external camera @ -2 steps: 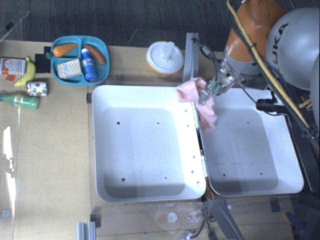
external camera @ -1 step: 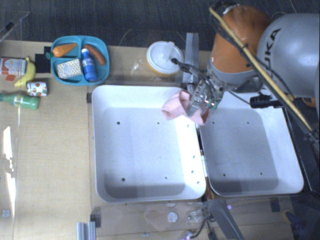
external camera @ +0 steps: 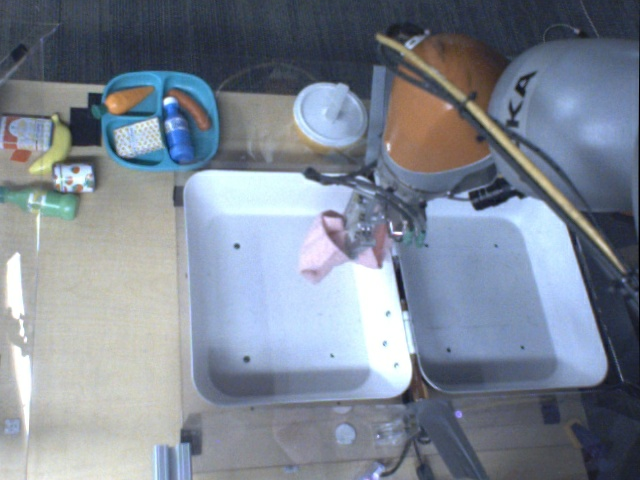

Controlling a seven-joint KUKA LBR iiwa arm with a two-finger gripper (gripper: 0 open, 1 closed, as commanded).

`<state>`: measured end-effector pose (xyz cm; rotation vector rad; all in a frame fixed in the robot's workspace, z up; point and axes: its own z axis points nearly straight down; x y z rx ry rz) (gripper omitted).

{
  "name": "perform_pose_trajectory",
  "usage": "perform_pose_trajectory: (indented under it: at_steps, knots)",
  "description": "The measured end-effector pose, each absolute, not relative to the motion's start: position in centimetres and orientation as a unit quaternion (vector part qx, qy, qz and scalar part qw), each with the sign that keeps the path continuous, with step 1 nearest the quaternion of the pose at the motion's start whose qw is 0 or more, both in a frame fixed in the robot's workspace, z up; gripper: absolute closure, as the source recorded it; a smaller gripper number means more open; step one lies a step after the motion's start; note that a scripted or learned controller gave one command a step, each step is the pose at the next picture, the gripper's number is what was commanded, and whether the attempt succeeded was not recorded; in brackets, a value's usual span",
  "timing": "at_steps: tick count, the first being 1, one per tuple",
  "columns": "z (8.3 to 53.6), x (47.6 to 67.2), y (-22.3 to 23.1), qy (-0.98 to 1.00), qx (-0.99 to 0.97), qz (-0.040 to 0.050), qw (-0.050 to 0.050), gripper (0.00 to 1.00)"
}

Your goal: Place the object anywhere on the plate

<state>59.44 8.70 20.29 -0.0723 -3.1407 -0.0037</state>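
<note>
Camera view looks down on 2 white bins side by side: the left bin (external camera: 250, 368) and the right bin (external camera: 520, 358). The arm (external camera: 440, 108), grey with an orange band, reaches in from the right and hangs over the seam between them, near their far edge. Part of the white lettering on its grey shell reads "KA".

The gripper (external camera: 366, 236) points down at the right side of the left bin, and a pink cloth (external camera: 326, 250) sits pinched between its fingers. The cloth is crumpled; its long axis runs from upper right, at the fingers, down to lower left, where a loose corner droops toward the bin floor. Whether that corner touches the floor cannot be told.

Beyond the left bin, on the wooden bench, stands a blue divided plate (external camera: 205, 128) with toy food in its 3 compartments. Just right of it is a yellow cup with a white lid (external camera: 330, 116). At the far left lie a banana (external camera: 55, 146), a small can (external camera: 74, 177) and a green bottle (external camera: 40, 202); their labels are too small to read.
</note>
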Motion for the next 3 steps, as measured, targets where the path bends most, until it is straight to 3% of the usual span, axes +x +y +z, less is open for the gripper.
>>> perform_pose_trajectory:
  at_steps: [2, 3]
  knots:
    - [22.2, 54.2, 17.0, -1.000, 0.002, -0.0009, 0.000, 1.00]
    - [22.2, 54.3, 16.9, -1.000, 0.002, -0.0010, -0.001, 0.00]
